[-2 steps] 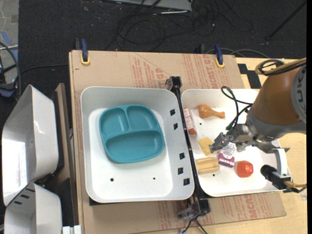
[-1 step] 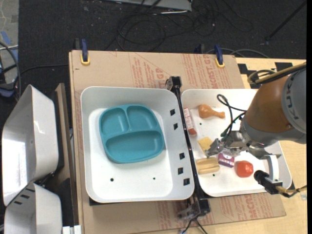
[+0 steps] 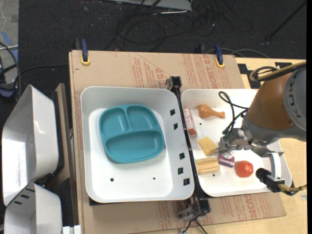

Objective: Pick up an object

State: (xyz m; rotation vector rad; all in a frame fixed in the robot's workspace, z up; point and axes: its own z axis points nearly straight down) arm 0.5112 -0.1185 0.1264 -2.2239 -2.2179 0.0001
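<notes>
Where the gripper [image 3: 228, 149] hangs low in the right bin [image 3: 278, 186], I see a small purple piece [image 3: 225, 161] lying on the bin floor just under and in front of it, partly covered by the wrist hardware. From this angle I cannot tell whether the gripper is open or closed, nor whether it touches the purple piece; nothing shows as held. Just beside the gripper on the left lies a yellow cheese wedge [image 3: 207, 145], and below that a tan bun [image 3: 207, 166] rests near the bin's left wall. A red tomato [image 3: 244, 168] sits just right of the purple piece, close to it. Farther up the bin, well apart from the gripper, I see an orange drumstick [image 3: 211, 112], and a small red and white packet [image 3: 189, 121] against the left wall. The arm [image 3: 275, 108] reaches in from the right, its orange band over the bin's far right corner, with black cables looping off the wrist. Next door, the left bin [image 3: 92, 179] holds a teal divided plate [image 3: 131, 133] lying flat.
</notes>
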